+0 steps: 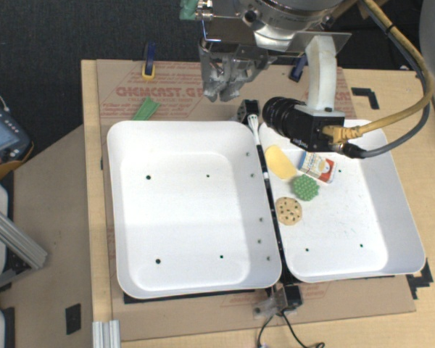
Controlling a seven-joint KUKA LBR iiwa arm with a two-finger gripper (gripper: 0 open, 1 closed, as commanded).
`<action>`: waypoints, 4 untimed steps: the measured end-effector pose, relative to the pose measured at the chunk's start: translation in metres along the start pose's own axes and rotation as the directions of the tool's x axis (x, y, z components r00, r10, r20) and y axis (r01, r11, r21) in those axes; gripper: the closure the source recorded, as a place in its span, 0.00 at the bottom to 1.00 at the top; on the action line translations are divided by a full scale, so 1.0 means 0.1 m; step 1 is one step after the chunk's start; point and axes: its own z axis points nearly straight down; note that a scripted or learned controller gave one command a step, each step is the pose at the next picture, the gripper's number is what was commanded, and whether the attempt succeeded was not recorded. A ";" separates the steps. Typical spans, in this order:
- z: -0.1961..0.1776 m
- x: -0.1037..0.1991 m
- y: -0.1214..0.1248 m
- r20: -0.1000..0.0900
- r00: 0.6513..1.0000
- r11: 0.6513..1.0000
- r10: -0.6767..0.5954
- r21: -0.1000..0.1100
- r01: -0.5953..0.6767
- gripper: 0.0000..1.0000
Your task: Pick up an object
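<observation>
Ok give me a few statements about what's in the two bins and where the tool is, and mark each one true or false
1. The cookie lies in the right bin. True.
2. The green round piece sits in the left bin. False: it is in the right bin, above the cookie.
3. The yellow piece lies near the divide between the bins. True.
4. The tool is down among the items. False: it is above the bench behind the bins.
</observation>
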 end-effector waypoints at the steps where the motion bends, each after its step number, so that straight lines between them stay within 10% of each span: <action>1: 0.09 0.00 0.02 0.008 1.000 1.000 0.002 0.015 -0.003 0.00; 4: 0.09 0.00 0.02 0.008 1.000 1.000 0.003 0.015 -0.003 0.00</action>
